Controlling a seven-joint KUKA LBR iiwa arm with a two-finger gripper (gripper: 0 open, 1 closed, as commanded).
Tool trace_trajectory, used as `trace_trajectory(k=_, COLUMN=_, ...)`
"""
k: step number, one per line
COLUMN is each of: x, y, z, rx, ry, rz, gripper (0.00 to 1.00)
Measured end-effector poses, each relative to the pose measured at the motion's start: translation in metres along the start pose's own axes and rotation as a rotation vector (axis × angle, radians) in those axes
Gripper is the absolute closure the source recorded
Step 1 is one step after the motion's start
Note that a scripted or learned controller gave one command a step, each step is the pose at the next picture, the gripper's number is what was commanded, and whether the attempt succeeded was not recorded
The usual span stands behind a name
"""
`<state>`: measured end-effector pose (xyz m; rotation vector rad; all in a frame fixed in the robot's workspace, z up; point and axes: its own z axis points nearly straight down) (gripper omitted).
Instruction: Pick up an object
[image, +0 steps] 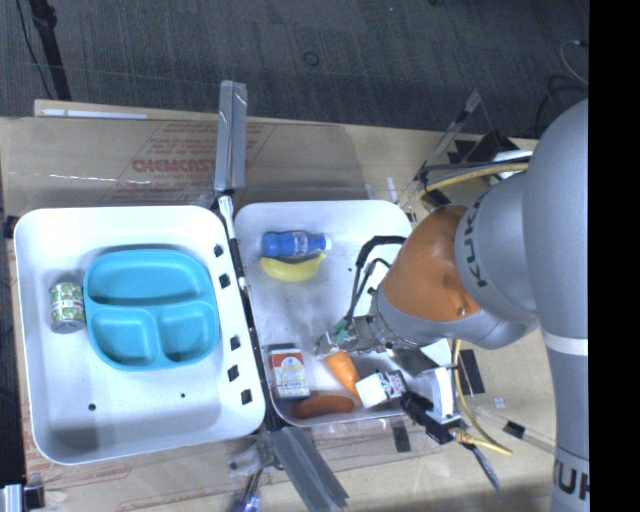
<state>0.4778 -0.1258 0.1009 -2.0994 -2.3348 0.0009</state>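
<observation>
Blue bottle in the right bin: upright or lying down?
Lying down. The blue bottle rests on its side, cap pointing right, just above the banana.

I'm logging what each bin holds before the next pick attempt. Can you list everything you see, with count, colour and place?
divided tray: 1, light blue, middle of the left bin
can: 1, green-labelled, left bin, by the tray's left side
bottle: 1, blue, lying at the far end of the right bin
banana: 1, yellow, just in front of the bottle
small carton: 1, orange and white, near left corner of the right bin
carrot: 1, orange, near end of the right bin
sausage: 1, reddish brown, against the near wall
bins: 2, white, side by side
arm: 1, grey with orange band, over the right bin
gripper: 1, above the carrot
</observation>
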Motion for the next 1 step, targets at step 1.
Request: trace_trajectory(k=1, x=0.0021, y=0.0272, z=-0.1016, rx=-0.001, ry=-0.001, rz=-0.159, gripper=1.0)
